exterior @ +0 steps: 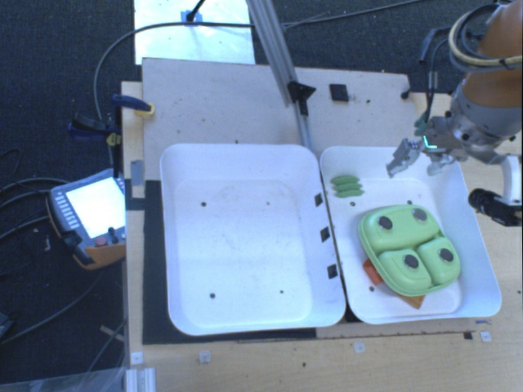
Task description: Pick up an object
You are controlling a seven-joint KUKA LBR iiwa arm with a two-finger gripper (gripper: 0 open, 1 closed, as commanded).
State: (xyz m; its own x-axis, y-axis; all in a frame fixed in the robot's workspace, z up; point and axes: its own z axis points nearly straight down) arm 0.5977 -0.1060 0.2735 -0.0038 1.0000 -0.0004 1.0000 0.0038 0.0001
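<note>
Over the right bin's [490,296] far edge the hand [418,157] hangs with fingers apart and nothing between them, well apart from the green lumpy toy [409,247] lying mid-bin, so it should centre over one lobe before dropping.
</note>
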